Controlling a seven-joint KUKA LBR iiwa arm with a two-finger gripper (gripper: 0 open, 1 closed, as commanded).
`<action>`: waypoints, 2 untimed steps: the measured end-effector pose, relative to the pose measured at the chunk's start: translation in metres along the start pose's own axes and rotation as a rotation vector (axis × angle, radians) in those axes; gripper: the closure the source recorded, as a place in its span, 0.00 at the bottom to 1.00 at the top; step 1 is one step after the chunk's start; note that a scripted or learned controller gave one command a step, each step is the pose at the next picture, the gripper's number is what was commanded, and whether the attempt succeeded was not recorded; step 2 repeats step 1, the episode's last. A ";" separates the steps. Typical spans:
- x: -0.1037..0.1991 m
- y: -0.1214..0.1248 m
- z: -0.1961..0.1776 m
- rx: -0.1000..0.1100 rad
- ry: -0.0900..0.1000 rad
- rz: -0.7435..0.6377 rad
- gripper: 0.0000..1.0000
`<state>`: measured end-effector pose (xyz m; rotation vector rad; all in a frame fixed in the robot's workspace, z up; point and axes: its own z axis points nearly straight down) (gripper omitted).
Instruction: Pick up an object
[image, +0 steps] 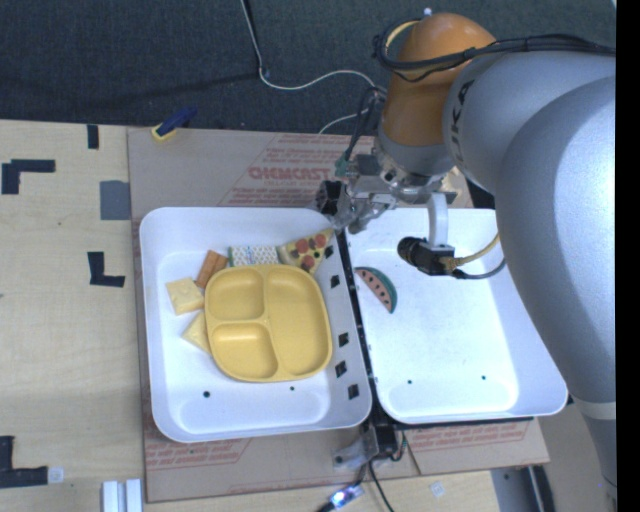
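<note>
Hovering at the bins' shared wall, your gripper (345, 212) hides its fingers; you cannot tell their state. At seven o'clock, the pizza slice (308, 250) touches the yellow plate (268, 322), crackers (186, 296) alongside. At five o'clock lies the watermelon slice (378, 287).

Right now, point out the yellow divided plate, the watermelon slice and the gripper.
yellow divided plate (268, 322): camera view, on the ridge between its compartments.
watermelon slice (378, 287): camera view, on its red flesh, in the right bin.
gripper (345, 205): camera view, at its fingertips above the bins' shared edge.
</note>
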<state>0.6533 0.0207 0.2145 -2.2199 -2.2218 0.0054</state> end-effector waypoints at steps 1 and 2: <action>0.000 0.011 -0.016 -0.003 0.002 -0.002 1.00; 0.000 0.011 -0.016 -0.003 0.002 -0.002 1.00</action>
